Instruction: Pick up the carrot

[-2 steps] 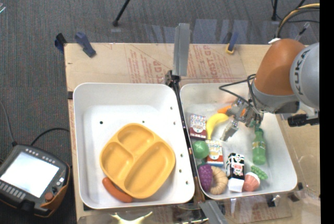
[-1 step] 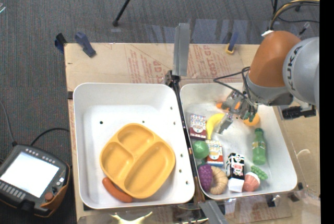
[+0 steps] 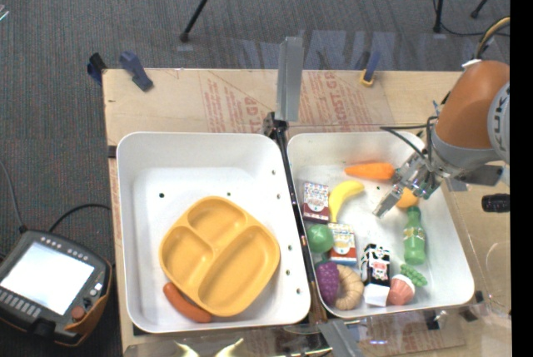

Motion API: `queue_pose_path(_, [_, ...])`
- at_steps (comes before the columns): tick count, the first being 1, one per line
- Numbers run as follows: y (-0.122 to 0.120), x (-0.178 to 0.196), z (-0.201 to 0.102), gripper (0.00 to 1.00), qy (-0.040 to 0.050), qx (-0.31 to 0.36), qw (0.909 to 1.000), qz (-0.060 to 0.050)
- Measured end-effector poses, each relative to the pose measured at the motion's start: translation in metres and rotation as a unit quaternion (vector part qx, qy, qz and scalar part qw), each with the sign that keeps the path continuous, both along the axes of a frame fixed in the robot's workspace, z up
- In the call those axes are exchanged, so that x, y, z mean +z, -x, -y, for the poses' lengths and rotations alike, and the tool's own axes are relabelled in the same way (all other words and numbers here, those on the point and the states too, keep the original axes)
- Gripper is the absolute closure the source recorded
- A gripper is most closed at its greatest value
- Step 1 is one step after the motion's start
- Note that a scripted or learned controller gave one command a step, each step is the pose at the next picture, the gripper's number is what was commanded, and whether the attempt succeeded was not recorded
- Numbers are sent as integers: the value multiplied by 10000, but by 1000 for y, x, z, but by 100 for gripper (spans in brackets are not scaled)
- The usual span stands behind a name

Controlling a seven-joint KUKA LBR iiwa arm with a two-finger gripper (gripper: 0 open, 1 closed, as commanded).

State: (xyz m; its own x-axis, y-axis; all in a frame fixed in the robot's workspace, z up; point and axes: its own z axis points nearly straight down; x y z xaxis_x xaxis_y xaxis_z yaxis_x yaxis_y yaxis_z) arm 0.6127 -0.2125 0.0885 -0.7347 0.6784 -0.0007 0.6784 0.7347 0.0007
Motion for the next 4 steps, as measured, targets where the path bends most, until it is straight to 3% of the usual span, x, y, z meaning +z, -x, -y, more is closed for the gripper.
queue_pose_path(1, [3,-1,-10,0,-4,-60,10000,-8])
queue_pose_path(2, [1,11,-12,100,-2,-24,10000,6])
queue_pose_path(3, [27,152,-55,100,13,-165,9998,74])
queue_pose_path(4, [136,172,-85,100,-4,-373,9993,-3])
